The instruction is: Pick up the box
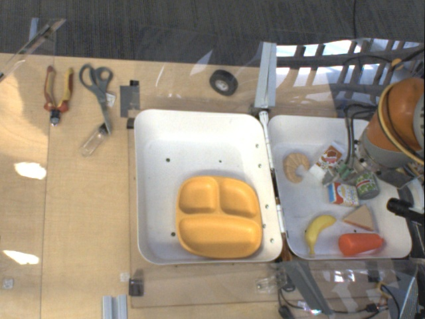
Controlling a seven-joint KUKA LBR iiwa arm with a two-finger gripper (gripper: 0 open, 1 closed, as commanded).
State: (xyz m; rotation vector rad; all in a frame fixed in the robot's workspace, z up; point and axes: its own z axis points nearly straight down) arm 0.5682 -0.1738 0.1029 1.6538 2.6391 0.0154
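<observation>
While my gripper (345, 171) hangs over the middle of the right bin (292, 128), its state cannot be told. Box (330, 157): near that bin's far edge, beside a croissant (297, 166). Left bin (153, 198): yellow divided tray (219, 216).

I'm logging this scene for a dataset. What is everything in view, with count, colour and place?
Bins: 2, white, side by side on the bench.
Tray: 1, yellow, three-compartment, left bin.
Croissant: 1, tan, right bin.
Boxes: 2, red and white, right bin.
Can: 1, green, right bin.
Banana: 1, yellow, right bin, front.
Wedge: 1, tan, right bin.
Carrot: 1, orange-red, right bin, front.
Pliers: 1, red-handled, bench, far left.
Scissors: 1, grey, beside pliers.
Tape roll: 1, black, behind bins.
Arm: 1, grey and orange, over right bin.
</observation>
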